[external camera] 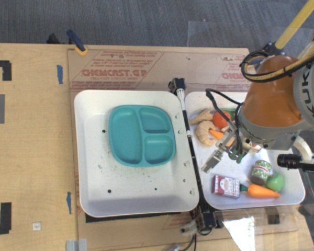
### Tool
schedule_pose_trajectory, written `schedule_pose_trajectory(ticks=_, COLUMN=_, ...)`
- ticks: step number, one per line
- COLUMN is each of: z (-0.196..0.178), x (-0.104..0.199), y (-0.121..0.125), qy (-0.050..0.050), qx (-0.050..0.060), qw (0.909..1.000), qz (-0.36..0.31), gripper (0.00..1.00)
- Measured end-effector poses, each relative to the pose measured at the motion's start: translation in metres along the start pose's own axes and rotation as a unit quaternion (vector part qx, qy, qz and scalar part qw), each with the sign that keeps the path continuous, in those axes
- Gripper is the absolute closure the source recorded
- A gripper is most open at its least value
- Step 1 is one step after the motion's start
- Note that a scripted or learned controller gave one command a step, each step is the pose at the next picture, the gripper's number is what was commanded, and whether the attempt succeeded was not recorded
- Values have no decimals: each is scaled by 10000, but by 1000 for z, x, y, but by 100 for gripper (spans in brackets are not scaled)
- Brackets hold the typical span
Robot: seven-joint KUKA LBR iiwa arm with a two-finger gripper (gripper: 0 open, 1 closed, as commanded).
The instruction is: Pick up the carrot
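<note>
1. The orange, tapered toy carrot (263, 191) lies on its side in the right-hand shallow white bin (298, 192), close to the near rim, its thick end pointing toward the bin's right side.
2. Just beside its blunt end sits a round green fruit-like toy (276, 182), and behind that, a small can with a green and white label (261, 170).
3. At the carrot's narrow tip stands a small red and white carton (226, 186), near or touching it.
4. The two-finger gripper (225, 150) hangs over the middle of the same bin, well apart from the carrot; whether it is spread or pinched I cannot tell, and nothing shows gripped in it.
5. Farther back in that bin lie tan bread-like pieces (203, 132), a red-orange piece (220, 120) and a smaller orange bit (215, 134).
6. The left-hand white bin (89, 156) holds a teal divided plastic plate (141, 135).
7. Both bins rest on a cardboard sheet (120, 67).
</note>
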State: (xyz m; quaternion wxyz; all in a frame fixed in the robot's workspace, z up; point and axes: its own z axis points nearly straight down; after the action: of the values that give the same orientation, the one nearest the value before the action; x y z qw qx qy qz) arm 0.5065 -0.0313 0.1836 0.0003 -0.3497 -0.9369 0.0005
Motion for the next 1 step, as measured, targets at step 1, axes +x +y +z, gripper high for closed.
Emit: schedule_pose_trajectory(ticks=1, z=48, x=-78, y=-36, qy=-23, qx=-8, qw=9947, qz=-1032, gripper=0)
